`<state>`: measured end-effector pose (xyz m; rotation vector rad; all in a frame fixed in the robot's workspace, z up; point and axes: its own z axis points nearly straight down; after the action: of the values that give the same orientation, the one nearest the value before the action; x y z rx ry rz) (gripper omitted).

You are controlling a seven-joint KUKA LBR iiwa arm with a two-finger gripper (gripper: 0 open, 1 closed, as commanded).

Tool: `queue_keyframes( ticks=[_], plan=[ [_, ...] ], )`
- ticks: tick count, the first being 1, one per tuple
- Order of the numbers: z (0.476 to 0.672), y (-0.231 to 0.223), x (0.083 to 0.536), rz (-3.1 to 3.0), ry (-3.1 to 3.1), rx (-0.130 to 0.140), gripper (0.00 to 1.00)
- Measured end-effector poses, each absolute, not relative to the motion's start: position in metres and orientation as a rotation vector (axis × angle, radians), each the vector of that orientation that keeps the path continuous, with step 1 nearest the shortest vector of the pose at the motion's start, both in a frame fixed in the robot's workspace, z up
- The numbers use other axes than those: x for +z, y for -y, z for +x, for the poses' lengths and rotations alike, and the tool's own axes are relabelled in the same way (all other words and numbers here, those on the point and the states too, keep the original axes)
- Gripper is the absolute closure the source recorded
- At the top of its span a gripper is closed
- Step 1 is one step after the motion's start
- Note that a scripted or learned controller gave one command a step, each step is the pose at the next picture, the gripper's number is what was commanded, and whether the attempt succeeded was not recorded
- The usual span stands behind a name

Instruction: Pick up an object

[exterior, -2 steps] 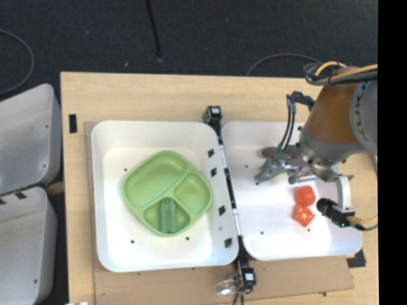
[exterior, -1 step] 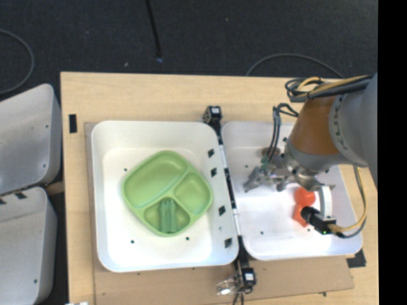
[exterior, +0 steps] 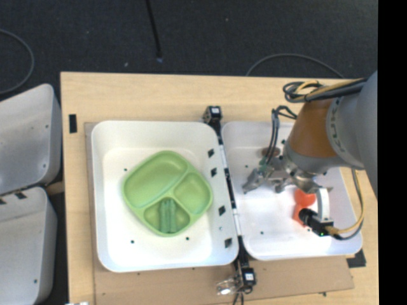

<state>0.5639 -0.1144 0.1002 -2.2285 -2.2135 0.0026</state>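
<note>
My arm reaches over the right bin, orange band above the wrist, and my pincer hangs low over that bin's floor, toward its left half. Whether its fingers stand apart or together I cannot tell from this angle, and I see nothing between them. An orange object lies in the right bin, just beside my wrist on the side away from the left bin. A green divided plate sits in the left bin, well apart from the right bin's orange object.
</note>
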Motion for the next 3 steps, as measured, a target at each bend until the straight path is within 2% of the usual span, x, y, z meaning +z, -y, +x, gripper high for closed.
queue_keyframes(
  ticks=[1, 3],
  plan=[
    [0.564, 0.116, 0.111, -2.239, 2.207, 0.000, 1.00],
    [0.578, 0.107, 0.208, -2.221, 2.229, -0.004, 1.00]
  ],
)
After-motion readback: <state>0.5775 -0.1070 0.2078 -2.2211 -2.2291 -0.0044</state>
